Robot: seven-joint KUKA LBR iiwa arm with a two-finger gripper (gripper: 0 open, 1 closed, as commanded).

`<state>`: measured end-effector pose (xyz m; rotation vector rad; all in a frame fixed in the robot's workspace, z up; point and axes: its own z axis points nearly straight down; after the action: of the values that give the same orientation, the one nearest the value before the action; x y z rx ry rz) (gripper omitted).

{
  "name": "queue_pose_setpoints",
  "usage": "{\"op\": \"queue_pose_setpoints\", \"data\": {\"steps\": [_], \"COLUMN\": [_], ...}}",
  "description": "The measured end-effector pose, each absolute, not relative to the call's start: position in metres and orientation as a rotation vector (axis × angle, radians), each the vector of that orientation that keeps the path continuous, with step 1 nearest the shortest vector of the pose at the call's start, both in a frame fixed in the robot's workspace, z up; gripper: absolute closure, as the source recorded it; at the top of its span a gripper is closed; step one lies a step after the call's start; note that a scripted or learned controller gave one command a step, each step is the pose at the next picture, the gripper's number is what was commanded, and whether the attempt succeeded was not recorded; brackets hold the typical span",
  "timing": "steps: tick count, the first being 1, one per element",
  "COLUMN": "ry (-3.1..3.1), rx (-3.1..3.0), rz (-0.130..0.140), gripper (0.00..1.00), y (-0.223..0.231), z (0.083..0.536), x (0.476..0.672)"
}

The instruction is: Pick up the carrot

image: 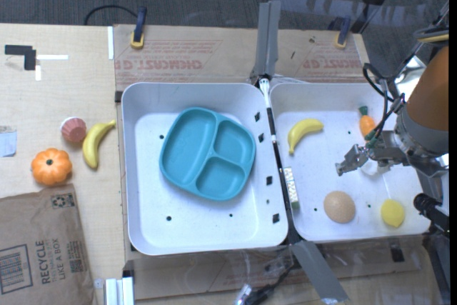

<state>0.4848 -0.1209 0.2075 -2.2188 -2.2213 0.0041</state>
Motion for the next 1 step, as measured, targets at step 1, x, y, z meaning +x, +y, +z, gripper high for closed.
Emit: {"op": "queue_pose_setpoints", "data": {"steps": [1], "ry": [-2.081], "rx": [-2.352], "rz": [0.004], "gripper": [0.00], "y": [-0.2009], "z": [0.1932], "x": [0.5723]}}
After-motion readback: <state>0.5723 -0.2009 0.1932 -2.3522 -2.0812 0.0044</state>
